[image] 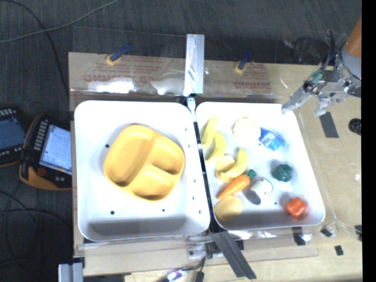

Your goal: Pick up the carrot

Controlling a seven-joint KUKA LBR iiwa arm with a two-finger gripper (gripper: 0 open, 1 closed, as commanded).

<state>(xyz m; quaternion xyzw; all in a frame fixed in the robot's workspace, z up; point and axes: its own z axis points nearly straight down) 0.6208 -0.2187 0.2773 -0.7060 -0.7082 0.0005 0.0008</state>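
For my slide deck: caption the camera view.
Gripper hovers beyond the right bin; carrot lies inside among toy foods.

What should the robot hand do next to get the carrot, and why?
Probably swing left and toward the near side of the bench to hover over the orange carrot with the green tip. The grey two-finger gripper sits outside the right white bin, past its far right corner, while the carrot lies low in that bin between a yellow banana and a round yellow fruit.

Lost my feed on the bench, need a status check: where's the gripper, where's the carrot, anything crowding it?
Gripper off the right bin's far right corner, holding nothing. Carrot lying in right bin, untouched. Banana and yellow piece crowd it.
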